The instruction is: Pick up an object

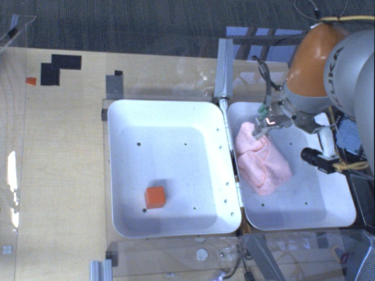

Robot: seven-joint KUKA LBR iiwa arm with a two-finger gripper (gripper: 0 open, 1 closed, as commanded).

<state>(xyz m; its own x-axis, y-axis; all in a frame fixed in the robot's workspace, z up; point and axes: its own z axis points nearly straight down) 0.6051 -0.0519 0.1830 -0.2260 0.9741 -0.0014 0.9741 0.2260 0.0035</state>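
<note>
Since the crumpled pink cloth (262, 164) lies bunched against the left wall of the right white plastic bin (328, 215), I read the two-finger gripper (265, 124) at its upper end; finger spread I cannot tell. Small orange block (155, 197): left of cloth, neighbouring bin (126, 127).

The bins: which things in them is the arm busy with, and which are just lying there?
In the job:
gripper, down at the pink cloth
pink cloth, in the right bin

Lying about:
orange block, alone in the left bin
</note>
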